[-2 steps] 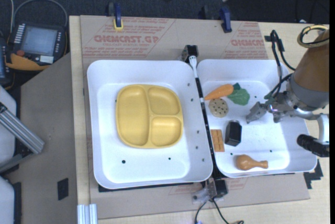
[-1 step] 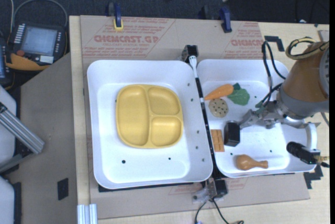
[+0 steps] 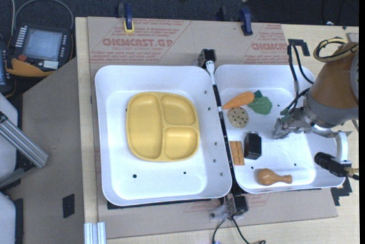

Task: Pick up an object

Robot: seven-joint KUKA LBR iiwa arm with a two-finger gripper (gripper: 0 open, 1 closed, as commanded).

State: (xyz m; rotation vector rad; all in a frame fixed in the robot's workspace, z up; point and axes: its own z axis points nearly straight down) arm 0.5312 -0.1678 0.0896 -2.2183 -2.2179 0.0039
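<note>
The right bin holds several small items. An orange carrot with a green leafy top lies at its far left. A round speckled cookie sits just below the carrot. A black block lies near the middle, with an orange-brown wafer against the left wall. A tan drumstick rests near the front edge. My gripper is low over bare bin floor in the right half, right of the black block and cookie, touching none of them.
The left bin carries a yellow divided plate. The arm's grey wrist and orange band cover the right bin's right side. A black cable loops over its far right corner. Clamps stand at the bench's back edge.
</note>
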